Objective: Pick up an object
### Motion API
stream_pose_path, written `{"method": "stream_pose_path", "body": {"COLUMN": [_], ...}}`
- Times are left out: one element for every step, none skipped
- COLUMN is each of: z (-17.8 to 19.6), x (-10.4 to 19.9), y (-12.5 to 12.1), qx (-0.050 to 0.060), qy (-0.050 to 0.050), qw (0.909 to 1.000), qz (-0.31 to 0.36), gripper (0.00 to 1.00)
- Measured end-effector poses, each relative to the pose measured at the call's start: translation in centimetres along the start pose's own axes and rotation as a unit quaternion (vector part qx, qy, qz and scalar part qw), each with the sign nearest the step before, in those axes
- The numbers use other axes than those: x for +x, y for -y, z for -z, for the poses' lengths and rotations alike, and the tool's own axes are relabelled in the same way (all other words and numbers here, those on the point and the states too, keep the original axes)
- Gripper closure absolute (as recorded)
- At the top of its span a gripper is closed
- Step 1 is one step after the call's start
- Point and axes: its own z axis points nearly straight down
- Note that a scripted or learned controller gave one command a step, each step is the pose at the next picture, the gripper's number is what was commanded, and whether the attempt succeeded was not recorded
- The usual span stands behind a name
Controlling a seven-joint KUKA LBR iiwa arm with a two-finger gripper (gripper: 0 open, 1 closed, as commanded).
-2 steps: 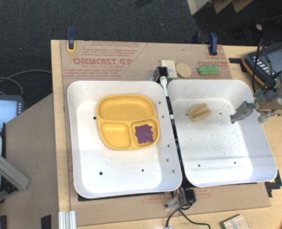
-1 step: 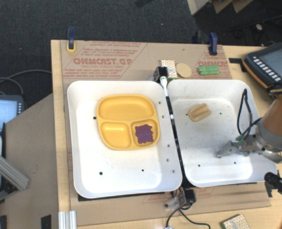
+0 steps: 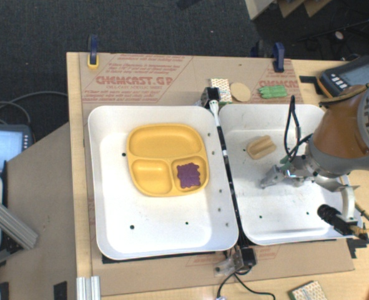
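A tan bread-like block lies in the right bin, near its upper left part. My gripper hangs low over the middle of the right bin, below and slightly right of the tan block and apart from it. Nothing shows between its grey fingers. In the left bin sits a yellow divided tray with a purple piece in its lower right compartment.
Behind the bins on the cardboard lie a round tan disc, a green object and a small checkered piece. The arm's orange band covers the right bin's right side. Blue clamps hold the board's far edge.
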Motion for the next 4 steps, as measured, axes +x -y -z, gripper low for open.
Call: {"method": "stream_pose_path", "body": {"z": [0.0,0.1,0.0,0.0], "x": [4.7,-3.6,0.4,0.2], "y": [-4.0,-11.2,-14.6,-14.4], "qx": [0.000,-0.002,-0.001,0.001], "qy": [0.000,0.003,0.001,0.000], "qw": [1.0000,1.0000,1.0000,1.0000], "qz": [0.000,-0.004,-0.001,-0.003], "gripper": [0.00,0.00,0.00,0.00]}}
